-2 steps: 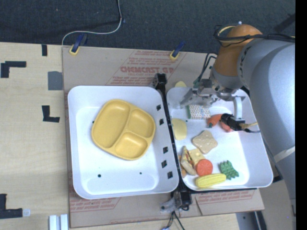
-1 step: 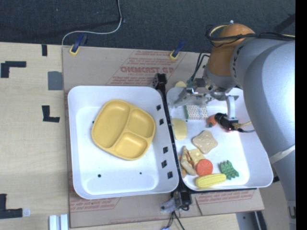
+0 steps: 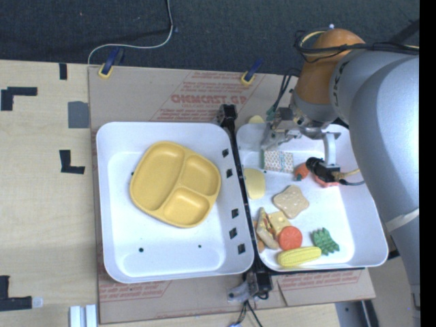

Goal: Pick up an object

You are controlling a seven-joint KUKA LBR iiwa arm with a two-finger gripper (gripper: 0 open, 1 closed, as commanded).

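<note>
One checkered packet (image 3: 277, 160) beneath tool (image 3: 276, 136)

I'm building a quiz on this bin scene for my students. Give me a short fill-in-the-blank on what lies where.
1. The yellow divided plate lies in the ____ bin.
2. The corn cob is coloured ____.
3. The red tomato lies right beside the ____.
4. The plate has ____ compartments.

Missing words: left; yellow; corn cob; three
</note>
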